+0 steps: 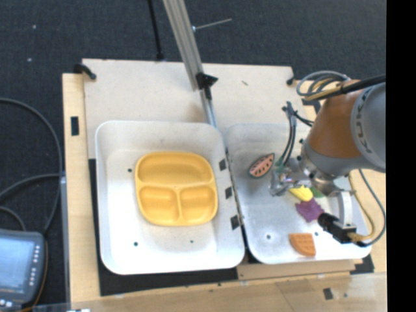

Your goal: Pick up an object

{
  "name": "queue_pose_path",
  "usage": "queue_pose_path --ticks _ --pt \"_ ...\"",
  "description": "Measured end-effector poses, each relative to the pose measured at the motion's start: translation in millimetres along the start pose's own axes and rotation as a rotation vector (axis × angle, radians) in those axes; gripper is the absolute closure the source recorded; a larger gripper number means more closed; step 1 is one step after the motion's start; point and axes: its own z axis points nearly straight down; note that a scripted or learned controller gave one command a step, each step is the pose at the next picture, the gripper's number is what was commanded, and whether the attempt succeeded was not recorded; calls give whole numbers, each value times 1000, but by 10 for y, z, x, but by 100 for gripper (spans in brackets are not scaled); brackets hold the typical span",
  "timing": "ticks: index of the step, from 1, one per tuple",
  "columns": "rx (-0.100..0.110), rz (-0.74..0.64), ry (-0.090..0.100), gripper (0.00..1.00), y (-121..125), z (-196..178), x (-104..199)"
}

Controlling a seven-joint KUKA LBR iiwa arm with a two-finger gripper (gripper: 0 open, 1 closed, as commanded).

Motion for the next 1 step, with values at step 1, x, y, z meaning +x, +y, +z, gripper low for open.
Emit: queue_pose_path --ticks 1 --pt "-2 -3 -1 100 33 -578 -114"
